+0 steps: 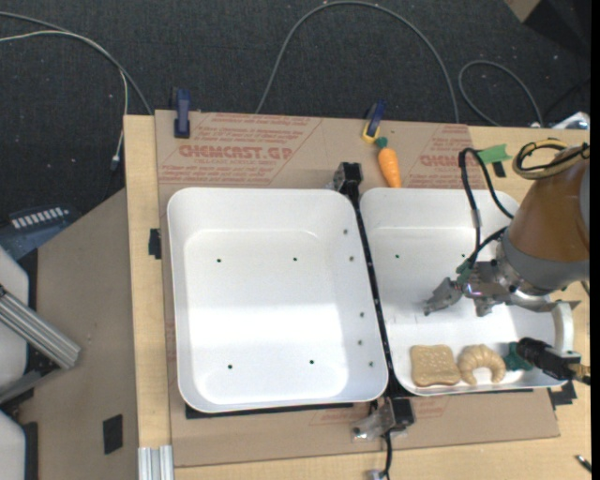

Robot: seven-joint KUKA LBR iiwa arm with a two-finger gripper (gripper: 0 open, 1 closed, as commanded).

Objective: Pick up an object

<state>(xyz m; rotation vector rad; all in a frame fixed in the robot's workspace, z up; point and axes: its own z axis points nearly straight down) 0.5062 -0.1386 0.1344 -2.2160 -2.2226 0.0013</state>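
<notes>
End effector (448, 296) seen inside right bin (412, 220), fingers spread open, nothing held. Toast slice (433, 366) and croissant (482, 364) located just below it, touching each other. Carrot (389, 167) left outside bin, well above, on bench (281, 141). Left bin (187, 281) beside.

floor: I see dark carpet (75, 141) | cables: white ones (370, 9) trailing across it | bench: brown cardboard top (141, 281), evenly lit

I'm seeing my arm (553, 230) with its broad orange band over a grey wrist, a black cable (478, 211) looping alongside, and a dull metal gripper (453, 294).
</notes>
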